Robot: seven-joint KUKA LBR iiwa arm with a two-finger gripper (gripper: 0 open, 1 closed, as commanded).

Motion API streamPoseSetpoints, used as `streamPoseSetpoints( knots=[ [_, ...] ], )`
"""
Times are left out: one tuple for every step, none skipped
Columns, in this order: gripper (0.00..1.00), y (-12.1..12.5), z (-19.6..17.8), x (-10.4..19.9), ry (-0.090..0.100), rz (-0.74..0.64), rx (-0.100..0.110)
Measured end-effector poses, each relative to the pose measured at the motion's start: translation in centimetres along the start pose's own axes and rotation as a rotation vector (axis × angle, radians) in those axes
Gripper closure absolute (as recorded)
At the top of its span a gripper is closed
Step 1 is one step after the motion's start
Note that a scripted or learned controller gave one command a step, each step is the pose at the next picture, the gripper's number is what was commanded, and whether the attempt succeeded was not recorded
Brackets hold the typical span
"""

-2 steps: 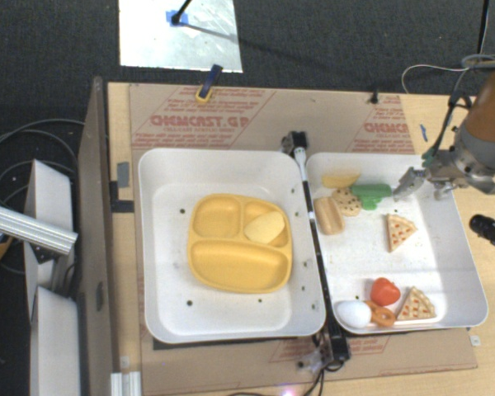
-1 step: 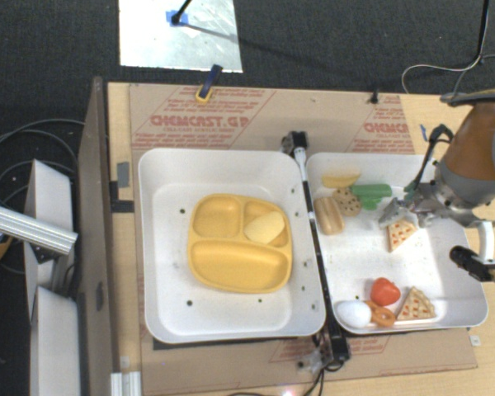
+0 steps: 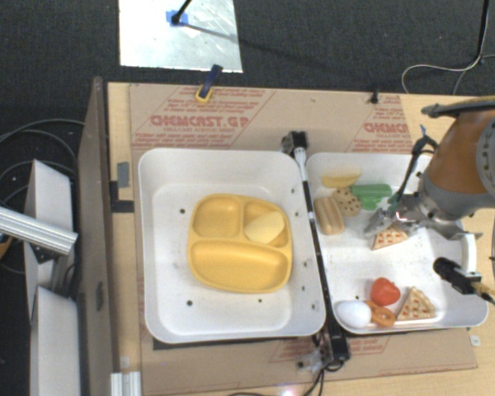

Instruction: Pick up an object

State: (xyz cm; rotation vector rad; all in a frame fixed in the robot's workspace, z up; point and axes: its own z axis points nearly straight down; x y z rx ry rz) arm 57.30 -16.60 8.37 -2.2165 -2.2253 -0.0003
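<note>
Two bins, one tray, two pizza slices.

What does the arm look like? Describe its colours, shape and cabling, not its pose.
The arm is a thick, rounded body, grey with a broad orange band above the wrist. A thin dark cable runs down its left side toward the gripper, a small cluster of grey metal parts. No lettering or markings can be made out on it.
</note>
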Motion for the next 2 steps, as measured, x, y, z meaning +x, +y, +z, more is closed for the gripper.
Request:
streamPoseSetpoints(
  knots=[
    [1.00, 0.2, -1.2, -0.1, -0.001, 0.000, -0.005],
    [1.00, 4.7, -6.9, 8.4, 0.000, -0.008, -0.009]
  ],
)
